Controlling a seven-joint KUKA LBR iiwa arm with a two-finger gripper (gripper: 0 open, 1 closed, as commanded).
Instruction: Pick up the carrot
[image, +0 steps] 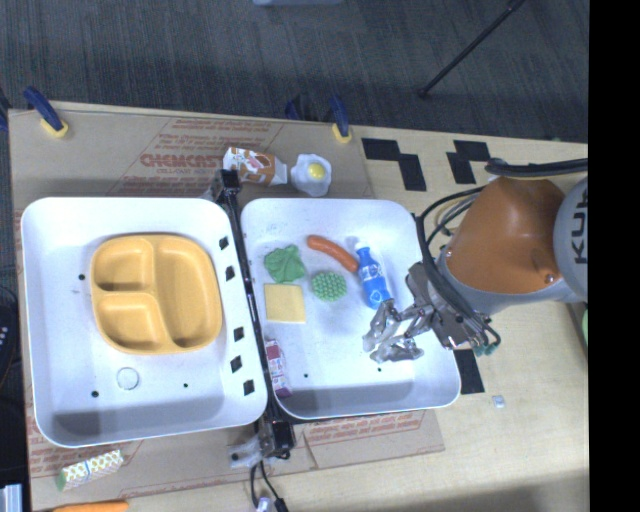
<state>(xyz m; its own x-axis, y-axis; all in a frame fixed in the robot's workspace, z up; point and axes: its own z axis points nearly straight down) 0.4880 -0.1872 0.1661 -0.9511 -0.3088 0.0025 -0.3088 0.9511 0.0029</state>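
1. Two shallow white bins side by side on a worktop (530, 420) covered partly by printed cardboard (200, 155).
2. In the right bin (330, 395), near its far wall: an orange carrot (331, 252), lying at a slant, apart from the claw.
3. Just right of the carrot, a blue bottle (373, 278) lying flat (white cap toward the far wall).
4. Left of the carrot, a green leafy piece (285, 264); below the carrot, a round green dotted piece (328, 286); below the leafy piece, a flat yellow square (285, 302).
5. Low against the right bin's left wall, a small dark red packet (274, 366).
6. In the left bin (55, 400), a yellow divided tray (156, 293) with three compartments.
7. Reaching in from the right, the grey arm with its orange band (505, 240), over the right bin's right edge.
8. Claw (392, 338) hovering low in the right bin, below the blue bottle and well short of the carrot; metal fingers (380, 328) spread apart, nothing between them (released).
9. Beyond the bins on the cardboard: a small orange and white carton (250, 165) and a white object with a yellow centre (312, 174).
10. Blue clamps (46, 110) at the cardboard's far edge.
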